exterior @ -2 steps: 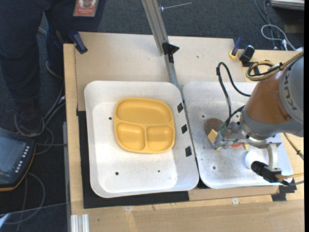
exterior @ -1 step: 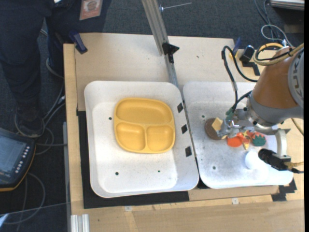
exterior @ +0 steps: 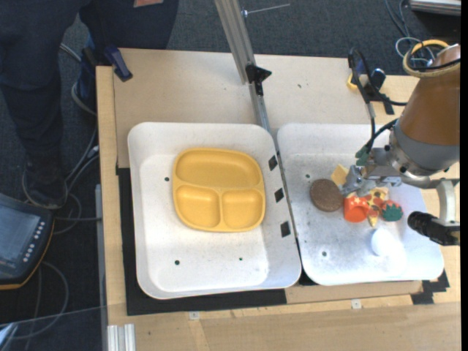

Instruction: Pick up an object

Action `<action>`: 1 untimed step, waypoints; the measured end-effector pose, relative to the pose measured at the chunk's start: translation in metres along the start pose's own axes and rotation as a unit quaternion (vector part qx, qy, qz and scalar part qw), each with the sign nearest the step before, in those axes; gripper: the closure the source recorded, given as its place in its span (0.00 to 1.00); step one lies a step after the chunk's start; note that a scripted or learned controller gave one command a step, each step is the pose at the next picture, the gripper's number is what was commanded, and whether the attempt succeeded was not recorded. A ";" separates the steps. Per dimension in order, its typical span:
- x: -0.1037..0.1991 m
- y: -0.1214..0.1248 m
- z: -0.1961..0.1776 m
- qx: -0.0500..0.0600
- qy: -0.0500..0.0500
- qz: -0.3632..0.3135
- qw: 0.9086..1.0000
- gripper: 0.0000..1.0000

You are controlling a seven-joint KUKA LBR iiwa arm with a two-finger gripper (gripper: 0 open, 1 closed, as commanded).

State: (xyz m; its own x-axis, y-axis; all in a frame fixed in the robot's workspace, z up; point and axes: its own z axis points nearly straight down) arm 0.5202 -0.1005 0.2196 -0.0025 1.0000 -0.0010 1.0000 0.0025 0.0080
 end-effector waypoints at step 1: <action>0.000 0.002 -0.030 0.001 0.000 0.000 1.000 1.00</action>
State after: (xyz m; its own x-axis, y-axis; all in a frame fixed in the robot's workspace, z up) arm 0.5216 -0.1002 0.2499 -0.0020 1.0000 -0.0008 1.0000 0.0020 0.0054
